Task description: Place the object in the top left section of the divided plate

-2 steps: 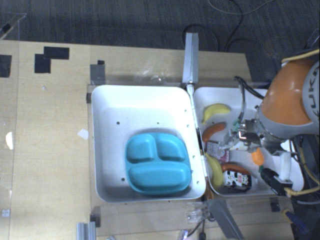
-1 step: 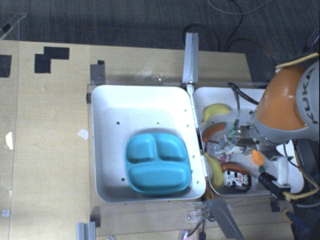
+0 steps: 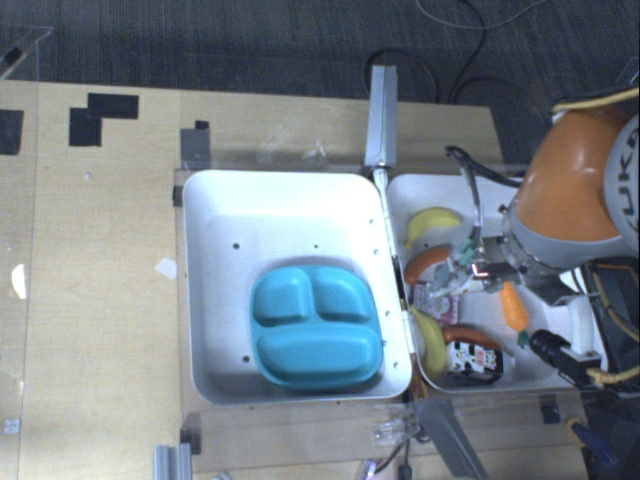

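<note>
So the bench is a pale, light-wood-looking top with a few black square marks along its far left edge, and beyond it at the far side is dark grey carpet with a thin white cable looping across it.

Left bin is white and shallow, and the blue divided plate sits in its near half, with two small sections on the far side and one big one on the near side. All sections look bare. A metal bracket stands at the far end of the seam between the two bins.

Right bin is the busy one: a yellow banana-ish piece at the far left, a reddish item just near of it, another yellow piece against the left wall, a black and red thing at the near side, and an orange carrot-like object toward the right.

The end effector hangs down among that pile, just beside the reddish item. Can't tell if it's clenched or released, too cluttered there. The arm with its orange band comes in from the right.
</note>
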`<control>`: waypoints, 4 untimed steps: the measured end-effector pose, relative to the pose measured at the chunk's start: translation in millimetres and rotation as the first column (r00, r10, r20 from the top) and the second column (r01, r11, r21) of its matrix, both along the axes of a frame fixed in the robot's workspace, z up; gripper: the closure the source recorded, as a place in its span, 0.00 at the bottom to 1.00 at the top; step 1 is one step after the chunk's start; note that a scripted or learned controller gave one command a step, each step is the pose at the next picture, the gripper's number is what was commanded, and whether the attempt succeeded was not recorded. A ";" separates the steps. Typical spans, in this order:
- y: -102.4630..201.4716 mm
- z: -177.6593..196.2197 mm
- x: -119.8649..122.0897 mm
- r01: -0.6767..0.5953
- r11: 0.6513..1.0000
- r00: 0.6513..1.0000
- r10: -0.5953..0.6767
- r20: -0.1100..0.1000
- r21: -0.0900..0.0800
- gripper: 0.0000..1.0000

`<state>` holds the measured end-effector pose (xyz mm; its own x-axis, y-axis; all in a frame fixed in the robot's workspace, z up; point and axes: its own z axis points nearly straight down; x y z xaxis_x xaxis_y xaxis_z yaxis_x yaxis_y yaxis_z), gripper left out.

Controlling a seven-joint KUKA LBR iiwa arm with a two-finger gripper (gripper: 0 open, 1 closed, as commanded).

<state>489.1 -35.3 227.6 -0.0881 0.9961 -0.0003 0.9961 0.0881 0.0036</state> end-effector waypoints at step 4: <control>84.1 -44.8 5.6 -0.414 0.910 0.910 0.414 -0.002 0.000 0.00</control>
<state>494.7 48.8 182.8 -0.4925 0.8703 -0.0002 0.8703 0.4925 0.0013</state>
